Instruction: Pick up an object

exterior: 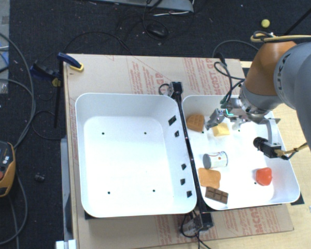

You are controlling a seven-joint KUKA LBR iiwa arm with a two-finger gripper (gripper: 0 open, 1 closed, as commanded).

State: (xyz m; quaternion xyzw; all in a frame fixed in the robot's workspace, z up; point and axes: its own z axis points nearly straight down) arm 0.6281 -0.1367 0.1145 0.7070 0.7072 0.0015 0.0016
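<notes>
Arm over the right bin on a cardboard-topped bench, dark cabled floor around.
The gripper (221, 119) hangs at the right bin's (290, 188) far edge, fingers spread, just above a pale yellow block (221, 130) lying squarish, no clear long axis.

Grey arm (295, 71) reaching from right, pincer (221, 117) lowered

Two glossy white plastic bins (93, 105) on matt, printed cardboard (145, 69).
</notes>
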